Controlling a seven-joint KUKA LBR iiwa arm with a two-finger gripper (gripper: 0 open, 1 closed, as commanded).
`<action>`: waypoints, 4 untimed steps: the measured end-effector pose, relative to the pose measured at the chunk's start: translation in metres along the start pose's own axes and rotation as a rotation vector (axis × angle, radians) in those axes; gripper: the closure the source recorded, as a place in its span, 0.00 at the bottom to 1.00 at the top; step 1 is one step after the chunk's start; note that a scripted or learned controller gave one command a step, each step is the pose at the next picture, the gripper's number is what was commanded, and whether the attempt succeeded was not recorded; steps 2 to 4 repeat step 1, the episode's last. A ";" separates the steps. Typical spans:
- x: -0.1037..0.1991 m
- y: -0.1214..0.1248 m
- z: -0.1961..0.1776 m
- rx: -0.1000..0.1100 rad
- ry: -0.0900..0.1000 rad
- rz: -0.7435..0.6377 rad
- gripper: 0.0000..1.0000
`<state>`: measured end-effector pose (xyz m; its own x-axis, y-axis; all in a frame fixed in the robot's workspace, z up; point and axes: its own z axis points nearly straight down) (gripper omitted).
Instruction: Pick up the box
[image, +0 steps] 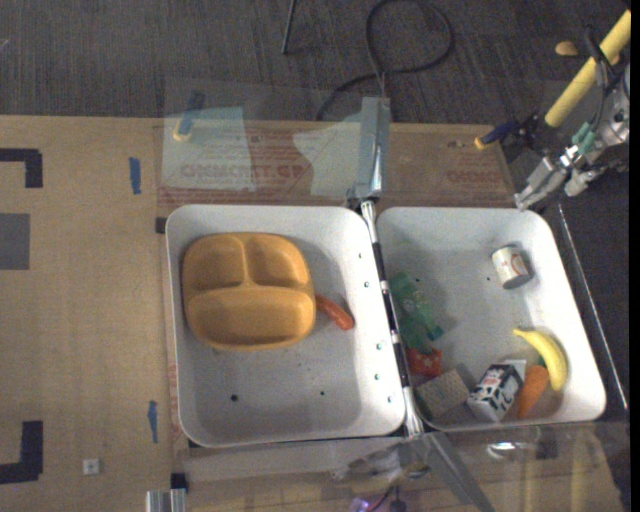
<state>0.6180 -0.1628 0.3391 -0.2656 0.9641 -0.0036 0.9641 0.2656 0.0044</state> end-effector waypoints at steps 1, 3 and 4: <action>0.040 -0.002 0.141 0.002 0.003 -0.089 0.00; 0.040 -0.002 0.141 0.002 0.003 -0.089 0.00; 0.040 -0.002 0.141 0.002 0.003 -0.089 0.00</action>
